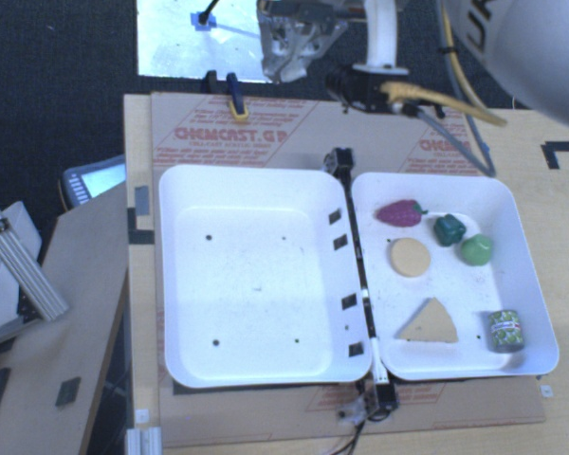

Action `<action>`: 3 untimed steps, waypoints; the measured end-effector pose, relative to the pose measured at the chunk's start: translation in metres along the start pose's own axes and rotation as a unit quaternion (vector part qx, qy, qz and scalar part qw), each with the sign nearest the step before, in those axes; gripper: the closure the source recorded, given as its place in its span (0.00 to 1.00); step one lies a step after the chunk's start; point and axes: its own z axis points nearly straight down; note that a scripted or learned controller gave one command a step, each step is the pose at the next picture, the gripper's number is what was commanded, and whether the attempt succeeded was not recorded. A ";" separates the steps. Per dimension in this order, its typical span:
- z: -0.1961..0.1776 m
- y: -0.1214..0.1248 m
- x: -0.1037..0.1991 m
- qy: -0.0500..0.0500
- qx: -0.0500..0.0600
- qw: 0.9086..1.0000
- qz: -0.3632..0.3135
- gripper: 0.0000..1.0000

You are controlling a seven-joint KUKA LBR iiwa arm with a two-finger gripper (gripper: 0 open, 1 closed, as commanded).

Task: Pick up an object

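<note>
Hovering beyond right bin (526,254) far rim: hand (289,50), grip state unclear, nothing seen held. Inside bin, lying spaced for picking: pepper (399,213), disc (410,257), wedge (429,324), can (504,330).

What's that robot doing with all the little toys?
The robot's job is to pick one up, but it holds none of them. Its gripper hangs high above the back of the bench, away from both bins. In the right bin lie a purple-red piece, a dark green piece, a light green ball, a tan disc, a tan triangle and a small can.
</note>
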 end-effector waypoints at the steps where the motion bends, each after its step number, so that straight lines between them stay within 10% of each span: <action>1: 0.122 -0.044 -0.054 -0.004 0.011 1.000 0.005 1.00; 2: 0.103 -0.111 -0.011 0.000 0.004 1.000 -0.002 1.00; 3: 0.290 -0.113 -0.001 -0.005 0.012 1.000 0.002 1.00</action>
